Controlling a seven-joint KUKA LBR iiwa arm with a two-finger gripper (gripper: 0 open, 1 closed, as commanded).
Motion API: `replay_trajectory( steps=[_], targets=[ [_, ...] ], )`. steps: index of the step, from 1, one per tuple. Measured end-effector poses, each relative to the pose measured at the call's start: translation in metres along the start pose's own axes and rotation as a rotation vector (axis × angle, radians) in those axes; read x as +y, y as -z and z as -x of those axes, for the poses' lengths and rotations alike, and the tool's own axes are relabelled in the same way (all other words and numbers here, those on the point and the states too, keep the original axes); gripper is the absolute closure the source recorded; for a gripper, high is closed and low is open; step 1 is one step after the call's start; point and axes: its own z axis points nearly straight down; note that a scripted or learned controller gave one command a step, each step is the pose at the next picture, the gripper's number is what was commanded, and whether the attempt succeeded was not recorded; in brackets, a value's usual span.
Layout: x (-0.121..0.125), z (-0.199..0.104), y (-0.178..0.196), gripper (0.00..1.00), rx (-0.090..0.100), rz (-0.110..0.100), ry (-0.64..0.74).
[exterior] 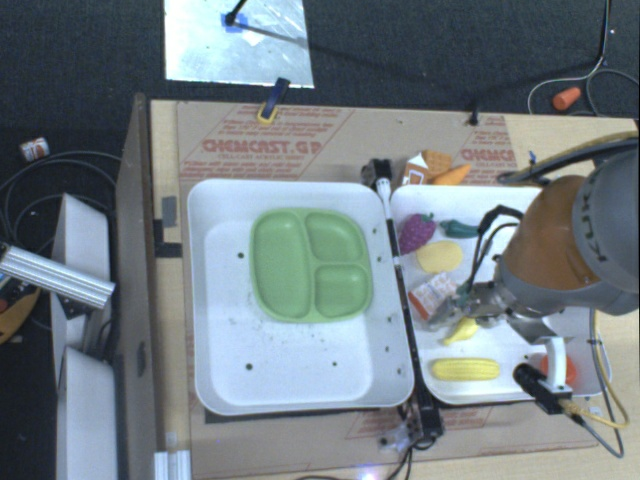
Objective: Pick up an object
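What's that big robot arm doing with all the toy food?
The grey and orange arm reaches in from the right over the right bin, which holds toy food: a purple grape bunch, a yellow lemon, a corn cob and a few other pieces. Its gripper is down among them, near a small yellow piece. Whether it has grabbed anything is unclear. The left bin holds a green divided plate.

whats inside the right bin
The right bin holds a purple grape bunch, a yellow lemon-like piece, a corn cob and a red-and-white packet. The arm covers its right half, so anything beneath is hidden.
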Motion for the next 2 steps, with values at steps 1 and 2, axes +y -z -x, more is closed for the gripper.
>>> replay_trajectory(
  steps=[1, 2],
  targets=[
    [0.001, 0.001, 0.015, 1.00, 0.000, 0.002, 0.000],
    [0.032, -0.069, 0.109, 1.00, 0.001, 0.009, 0.009]
  ],
)
